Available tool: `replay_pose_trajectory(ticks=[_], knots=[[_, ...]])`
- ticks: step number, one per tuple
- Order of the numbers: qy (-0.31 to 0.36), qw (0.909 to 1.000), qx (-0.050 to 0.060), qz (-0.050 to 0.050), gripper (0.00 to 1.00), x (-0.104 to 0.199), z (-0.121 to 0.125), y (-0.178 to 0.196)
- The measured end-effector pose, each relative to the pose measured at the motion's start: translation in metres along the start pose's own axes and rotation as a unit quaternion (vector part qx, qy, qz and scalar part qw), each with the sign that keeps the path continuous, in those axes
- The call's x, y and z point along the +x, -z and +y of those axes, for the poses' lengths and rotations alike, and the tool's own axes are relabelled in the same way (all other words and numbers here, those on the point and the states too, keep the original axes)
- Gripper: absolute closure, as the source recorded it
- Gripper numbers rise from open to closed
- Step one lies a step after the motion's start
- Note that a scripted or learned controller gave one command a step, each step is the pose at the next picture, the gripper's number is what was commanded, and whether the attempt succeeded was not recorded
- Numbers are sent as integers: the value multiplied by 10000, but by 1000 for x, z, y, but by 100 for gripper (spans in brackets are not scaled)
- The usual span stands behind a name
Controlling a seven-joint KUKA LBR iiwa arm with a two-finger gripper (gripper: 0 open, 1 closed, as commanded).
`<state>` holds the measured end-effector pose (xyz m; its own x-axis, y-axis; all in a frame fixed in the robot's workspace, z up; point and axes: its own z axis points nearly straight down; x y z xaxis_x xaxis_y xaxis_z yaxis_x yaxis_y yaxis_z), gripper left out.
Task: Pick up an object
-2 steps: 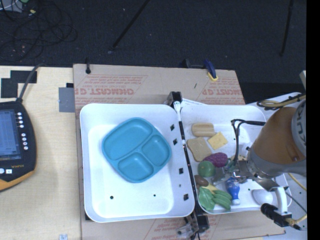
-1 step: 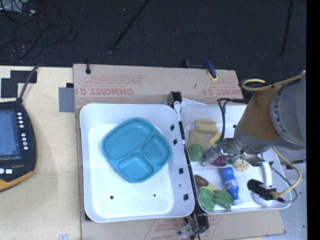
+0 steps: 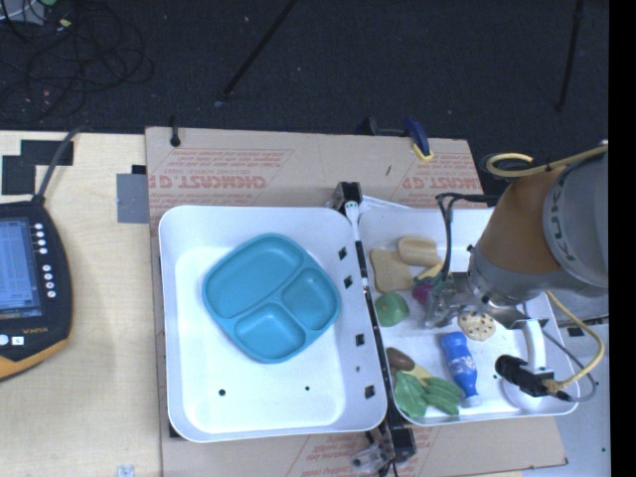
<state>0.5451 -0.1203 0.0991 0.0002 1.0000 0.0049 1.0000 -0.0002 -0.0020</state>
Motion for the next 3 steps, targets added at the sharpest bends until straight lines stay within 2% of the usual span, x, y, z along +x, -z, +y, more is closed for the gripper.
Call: replay_pose_trajectory(ticks=[1,2,3], knots=[[-7,10000,3,0,0,0,0,-1],[29,10000,11,-15,0,22,100,-12],[22,10000,75,-23,100,20,96,-2]])
